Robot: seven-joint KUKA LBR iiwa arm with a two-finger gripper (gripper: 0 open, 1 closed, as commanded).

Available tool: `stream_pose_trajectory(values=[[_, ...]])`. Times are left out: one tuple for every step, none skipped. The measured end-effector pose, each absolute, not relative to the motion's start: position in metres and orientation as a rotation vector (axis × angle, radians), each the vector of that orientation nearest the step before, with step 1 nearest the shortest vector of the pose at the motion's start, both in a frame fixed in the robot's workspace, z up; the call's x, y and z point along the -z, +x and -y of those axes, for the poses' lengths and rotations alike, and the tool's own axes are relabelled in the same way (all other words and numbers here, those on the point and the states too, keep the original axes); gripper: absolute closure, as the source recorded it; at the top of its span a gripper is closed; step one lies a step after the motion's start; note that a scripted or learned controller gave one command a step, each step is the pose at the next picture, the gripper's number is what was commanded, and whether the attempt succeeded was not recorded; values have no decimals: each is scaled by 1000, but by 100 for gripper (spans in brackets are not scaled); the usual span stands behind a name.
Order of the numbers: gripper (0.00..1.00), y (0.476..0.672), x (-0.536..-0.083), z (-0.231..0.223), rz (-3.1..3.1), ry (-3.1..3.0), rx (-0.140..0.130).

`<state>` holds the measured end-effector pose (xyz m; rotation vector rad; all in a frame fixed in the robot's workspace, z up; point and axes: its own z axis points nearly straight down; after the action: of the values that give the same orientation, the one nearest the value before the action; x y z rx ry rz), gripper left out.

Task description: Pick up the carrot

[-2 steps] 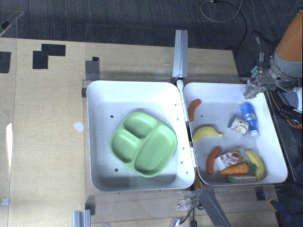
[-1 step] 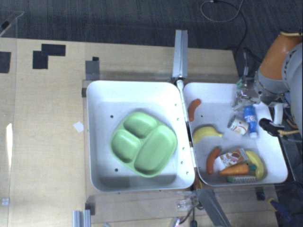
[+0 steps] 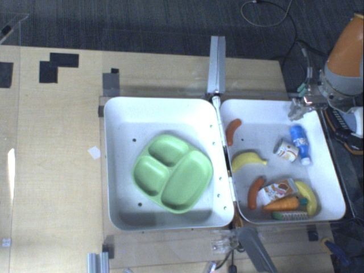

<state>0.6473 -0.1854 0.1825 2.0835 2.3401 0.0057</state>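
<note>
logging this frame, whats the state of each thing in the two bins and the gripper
carrot: lying flat at the right bin's near edge, not gripped
green plate: right side up in the left bin
blue bottle: on its side
two bananas: lying flat
two sausages: lying flat
gripper: over the right bin's far corner, apart from the carrot

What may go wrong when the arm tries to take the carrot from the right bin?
1. The carrot lies tight against the snack packet and a banana, near the bin's front wall, so the pincer may catch a neighbour or find little room.
2. A sausage of similar colour lies close by, so it might be taken by mistake.
3. The pincer is at the far rim, so it must pass over the bottle.
</note>
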Motion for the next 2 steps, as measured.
stream_pose_trajectory(values=[[100,671,-197,204,-2301,2126,-6],[100,671,-115,192,-2421,1992,-5]])
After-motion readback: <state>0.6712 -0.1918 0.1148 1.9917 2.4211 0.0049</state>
